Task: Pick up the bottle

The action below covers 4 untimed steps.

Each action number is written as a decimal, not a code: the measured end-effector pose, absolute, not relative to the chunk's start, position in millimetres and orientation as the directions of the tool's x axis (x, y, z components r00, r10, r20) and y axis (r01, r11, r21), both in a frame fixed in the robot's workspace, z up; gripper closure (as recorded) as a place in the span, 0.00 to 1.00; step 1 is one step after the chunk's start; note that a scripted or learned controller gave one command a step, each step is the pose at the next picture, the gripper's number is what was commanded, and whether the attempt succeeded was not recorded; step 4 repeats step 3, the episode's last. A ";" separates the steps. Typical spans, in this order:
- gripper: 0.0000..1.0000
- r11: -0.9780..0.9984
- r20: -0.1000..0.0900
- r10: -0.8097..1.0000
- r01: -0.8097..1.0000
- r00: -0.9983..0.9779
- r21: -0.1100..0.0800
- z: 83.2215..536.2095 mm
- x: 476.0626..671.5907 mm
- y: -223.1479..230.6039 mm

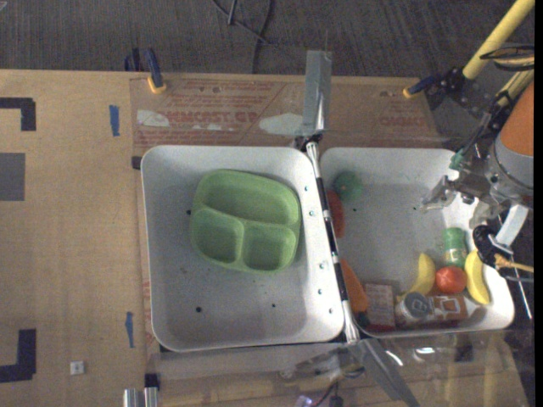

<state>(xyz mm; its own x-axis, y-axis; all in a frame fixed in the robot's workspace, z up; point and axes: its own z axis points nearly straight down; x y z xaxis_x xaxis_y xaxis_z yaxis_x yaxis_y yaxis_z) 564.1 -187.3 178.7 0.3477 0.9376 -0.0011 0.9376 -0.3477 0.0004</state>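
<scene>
A small bottle (428, 309) with a grey cap and a red-brown label lies on its side along the front wall of the right bin (386, 172). My gripper (472, 209) hangs over the right side of that bin, behind the bottle and well apart from it. Just in front of the gripper is a green cylindrical object (455, 244). Nothing shows in the gripper's grasp. The arm's orange band (522, 125) sits at the right edge.
Around the bottle lie a yellow banana (422, 271), a red tomato (450, 279), a second yellow piece (478, 280) and a brown box (379, 299). A carrot (354, 287) and a green ball (346, 185) are near the divider. The left bin holds a green divided plate (246, 220).
</scene>
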 end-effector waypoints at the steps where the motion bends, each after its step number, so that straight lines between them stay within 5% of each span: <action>1: 0.00 -0.307 0.000 0.952 0.952 0.307 0.001 94.7 542.3 -200.6; 2: 1.00 -0.307 -0.001 0.952 0.952 0.307 0.003 104.2 542.5 -201.0; 3: 1.00 -0.659 -0.001 0.752 0.752 0.659 -0.001 172.3 522.7 -148.0; 4: 1.00 -0.659 -0.001 0.752 0.752 0.659 -0.001 172.3 522.7 -148.0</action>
